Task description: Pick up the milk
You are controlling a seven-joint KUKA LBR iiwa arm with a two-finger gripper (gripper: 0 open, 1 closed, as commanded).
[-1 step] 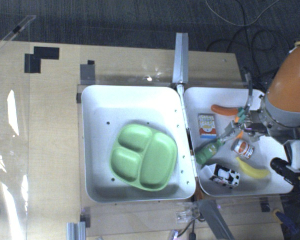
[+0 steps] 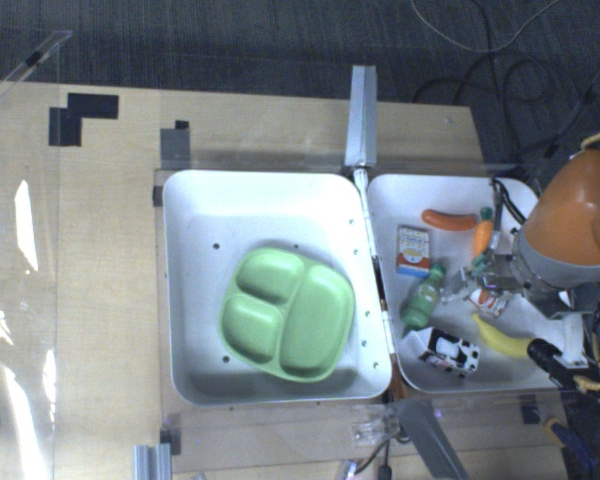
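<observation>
While the milk (image 2: 452,351), a small cow-patterned carton, lies at the near edge of the right bin (image 2: 385,268), a banana (image 2: 502,339) sits just right of it. Farther in, the gripper (image 2: 483,276) hovers among a green bottle (image 2: 421,301), a carrot (image 2: 481,236) and a sausage (image 2: 448,219); whether its fingers are apart or closed, I cannot tell. A green tray (image 2: 288,314) lies in the left bin (image 2: 195,218).

The arm (image 2: 580,218) shows a broad, rounded orange band, smooth and slightly glossy, with a grey shell at its far-right edge. Below the orange, on its near side, comes a grey ring and then a paler grey wrist piece. The gripper (image 2: 483,280) at its left end is a small cluster of metal and dark parts, too blurred to make out in detail. A black cable (image 2: 502,200) curves along the band's left side.
</observation>
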